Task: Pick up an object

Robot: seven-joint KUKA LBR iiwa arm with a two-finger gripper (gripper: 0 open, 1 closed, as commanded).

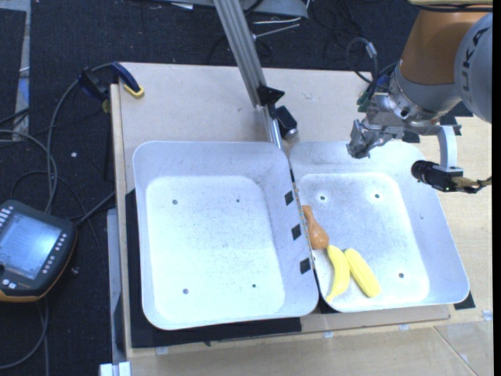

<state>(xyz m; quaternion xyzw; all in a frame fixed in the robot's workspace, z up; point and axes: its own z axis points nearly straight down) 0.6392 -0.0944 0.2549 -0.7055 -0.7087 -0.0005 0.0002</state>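
Jaw state cannot be told; grey two-finger gripper (362,149) hangs above right white bin's (438,233) far rim. Yellow banana-shaped objs (350,272) lie at near-left, w/ orange piece (315,229) adjacent.

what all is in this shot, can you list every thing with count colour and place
shallow white plastic bins: 2, white, side by side on the bench
yellow banana-shaped toy: 1, yellow, right bin, near front-left corner
yellow corn-like oblong toy: 1, yellow, right bin, just right of the banana shape
orange pear-shaped toy: 1, orange, right bin, by its left wall
handheld control pendant: 1, grey and orange, floor left of bench
slanted aluminium rail: 1, silver, behind the bins
gripper: 1, grey metal, above right bin's back rim
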